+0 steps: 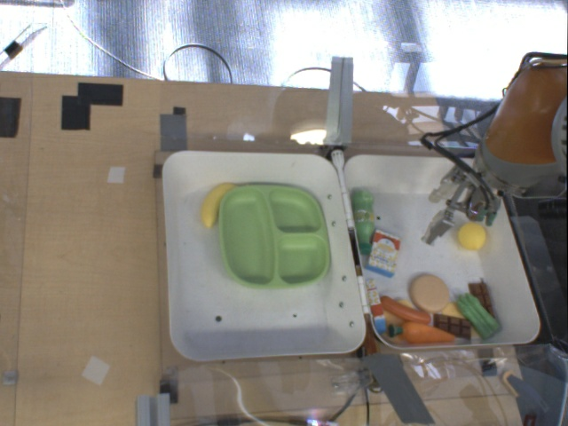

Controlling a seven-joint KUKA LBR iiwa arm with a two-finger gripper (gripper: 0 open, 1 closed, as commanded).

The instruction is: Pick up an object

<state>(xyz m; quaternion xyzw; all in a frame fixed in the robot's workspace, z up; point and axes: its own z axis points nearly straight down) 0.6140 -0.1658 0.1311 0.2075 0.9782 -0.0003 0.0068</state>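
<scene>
My gripper (460, 218) hangs over the right bin (519, 278), in its upper right part, at the end of the grey arm with the orange band (528, 122). Its fingers look spread, and one metal fingertip (437, 230) points down-left with nothing between the fingers. A small yellow ball (471, 236) lies on the bin floor just right of that fingertip, close under the gripper. Further left are a green bottle (362, 211) and a small red-and-white carton (383, 252).
Along the right bin's front lie a tan round disc (429, 292), a carrot (428, 334), chocolate pieces (453, 327) and a green ridged piece (479, 315). The left bin (191, 318) holds a green divided plate (273, 235) with a banana (213, 204) at its left edge.
</scene>
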